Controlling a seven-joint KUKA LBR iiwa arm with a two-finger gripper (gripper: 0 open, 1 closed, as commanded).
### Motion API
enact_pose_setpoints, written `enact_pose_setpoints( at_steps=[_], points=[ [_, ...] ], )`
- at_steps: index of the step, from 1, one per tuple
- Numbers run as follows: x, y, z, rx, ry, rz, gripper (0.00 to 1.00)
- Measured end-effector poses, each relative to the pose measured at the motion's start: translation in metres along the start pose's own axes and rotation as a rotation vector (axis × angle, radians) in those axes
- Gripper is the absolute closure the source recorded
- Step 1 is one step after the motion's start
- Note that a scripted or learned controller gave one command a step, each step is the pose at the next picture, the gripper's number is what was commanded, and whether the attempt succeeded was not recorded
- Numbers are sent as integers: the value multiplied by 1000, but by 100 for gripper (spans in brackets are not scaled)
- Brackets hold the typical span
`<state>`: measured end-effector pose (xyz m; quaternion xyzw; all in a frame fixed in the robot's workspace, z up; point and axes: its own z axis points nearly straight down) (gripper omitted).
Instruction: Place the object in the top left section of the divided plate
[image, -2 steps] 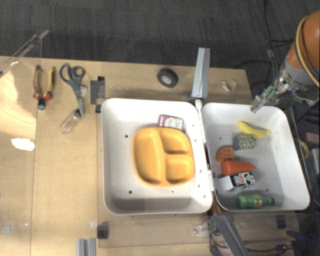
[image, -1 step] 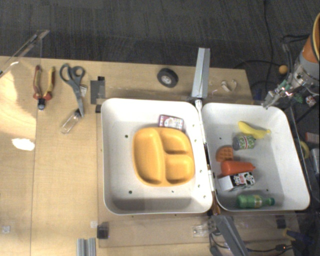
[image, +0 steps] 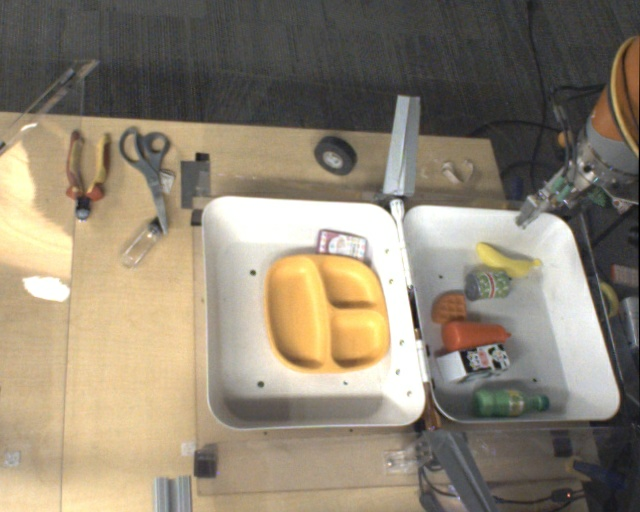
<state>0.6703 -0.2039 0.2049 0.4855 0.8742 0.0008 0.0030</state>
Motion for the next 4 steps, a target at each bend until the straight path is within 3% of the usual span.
enact_pose_setpoints(
  at_steps=[1,2,4],
  points=[
    [0,0,34,0,0,-42,100],
    [-1,0,-4,-3,-2,-29,100],
    [-1,0,16,-1,-1,-108,100]
  ],
)
